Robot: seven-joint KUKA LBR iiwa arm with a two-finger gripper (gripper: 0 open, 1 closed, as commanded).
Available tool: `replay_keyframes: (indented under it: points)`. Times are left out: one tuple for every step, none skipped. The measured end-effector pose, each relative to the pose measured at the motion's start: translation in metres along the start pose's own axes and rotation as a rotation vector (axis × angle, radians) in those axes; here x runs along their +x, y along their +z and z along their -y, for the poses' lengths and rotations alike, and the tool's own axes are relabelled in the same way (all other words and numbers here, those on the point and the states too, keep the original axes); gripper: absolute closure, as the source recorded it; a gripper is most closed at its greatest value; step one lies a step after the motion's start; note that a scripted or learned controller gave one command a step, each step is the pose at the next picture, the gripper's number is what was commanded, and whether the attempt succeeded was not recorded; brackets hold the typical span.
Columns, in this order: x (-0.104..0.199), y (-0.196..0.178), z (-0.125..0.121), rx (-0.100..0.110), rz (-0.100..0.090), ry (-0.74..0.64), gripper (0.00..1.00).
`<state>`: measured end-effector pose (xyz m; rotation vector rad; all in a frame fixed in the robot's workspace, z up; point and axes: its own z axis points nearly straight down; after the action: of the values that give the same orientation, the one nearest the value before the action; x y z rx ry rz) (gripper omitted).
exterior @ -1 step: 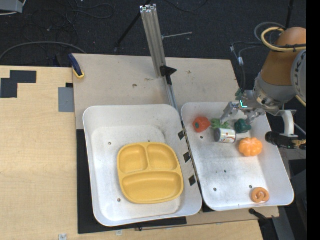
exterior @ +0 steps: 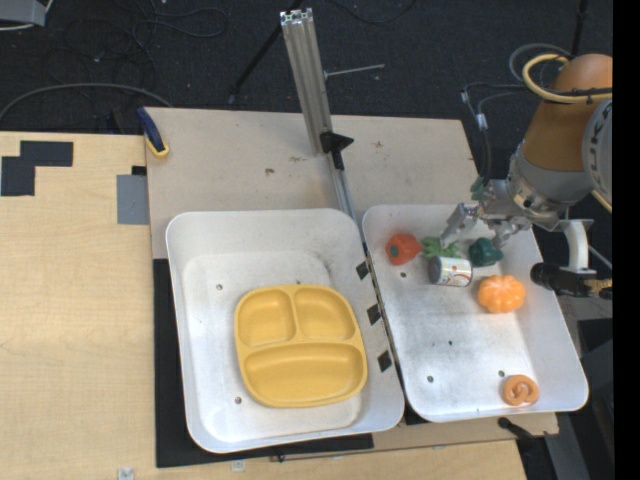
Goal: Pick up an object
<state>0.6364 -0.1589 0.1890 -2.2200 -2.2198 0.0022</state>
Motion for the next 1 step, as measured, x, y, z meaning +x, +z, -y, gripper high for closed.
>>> replay_keyframes:
  points:
    - [-0.0043, 0.0447, -0.0017, 0.004, 0.0, 0.0, 0.0]
